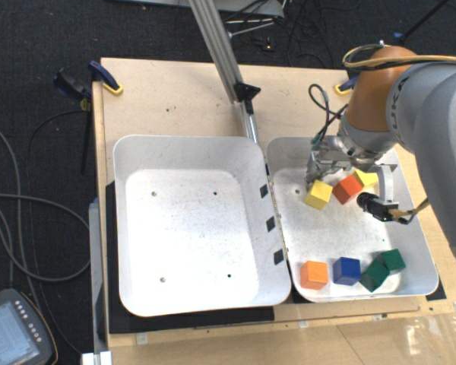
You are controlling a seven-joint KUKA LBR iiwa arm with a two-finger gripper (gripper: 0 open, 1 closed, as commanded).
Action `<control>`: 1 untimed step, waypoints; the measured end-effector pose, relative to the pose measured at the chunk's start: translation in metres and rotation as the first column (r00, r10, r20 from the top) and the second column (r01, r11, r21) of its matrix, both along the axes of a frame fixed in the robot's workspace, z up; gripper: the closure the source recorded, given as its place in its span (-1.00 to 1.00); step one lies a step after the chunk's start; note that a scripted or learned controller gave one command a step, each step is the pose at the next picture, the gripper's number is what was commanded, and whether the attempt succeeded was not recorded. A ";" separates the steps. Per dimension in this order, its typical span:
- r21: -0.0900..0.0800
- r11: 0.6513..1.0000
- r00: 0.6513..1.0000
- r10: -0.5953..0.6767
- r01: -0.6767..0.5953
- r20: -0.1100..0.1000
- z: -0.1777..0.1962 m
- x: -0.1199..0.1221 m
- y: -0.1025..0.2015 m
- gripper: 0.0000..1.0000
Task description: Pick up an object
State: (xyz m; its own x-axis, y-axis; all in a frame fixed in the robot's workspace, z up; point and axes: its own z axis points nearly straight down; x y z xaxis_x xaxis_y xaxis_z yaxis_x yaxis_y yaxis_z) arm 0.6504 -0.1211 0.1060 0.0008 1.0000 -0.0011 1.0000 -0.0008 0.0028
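Blocks are all sitting in the right bin (418, 238), and none of them looks clearly lifted. Up near the top of that bin there's a yellow block (318, 195) and a red-orange block (349, 188) almost touching each other, with a second yellow block (367, 178) peeking out just behind the red-orange one. The gripper (324, 172) is right over that little cluster, hanging just above the yellow block, but honestly I can't tell whether it's spread or clamped, or whether it has anything, since the wrist hides too much of it. The arm (410, 105) comes in from the right, grey with its orange band (372, 90) sitting right above the wrist. Down along the near edge of the same bin there's a row: an orange block (314, 274), then a blue block (347, 271) beside it, then two green blocks (383, 269) snug against each other at the corner. The left bin (137, 158) sits right next to it, rims touching. A metal pole (216, 40) runs down from the top toward the gap between the bins.
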 end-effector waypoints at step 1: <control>0.000 1.000 1.000 0.004 -0.004 0.006 0.059 0.010 0.005 1.00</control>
State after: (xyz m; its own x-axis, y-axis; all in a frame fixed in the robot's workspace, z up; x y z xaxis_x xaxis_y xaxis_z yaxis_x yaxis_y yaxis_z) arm 0.6601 -0.1157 0.1650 -0.0031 1.0000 -0.0013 1.0000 0.0031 0.0086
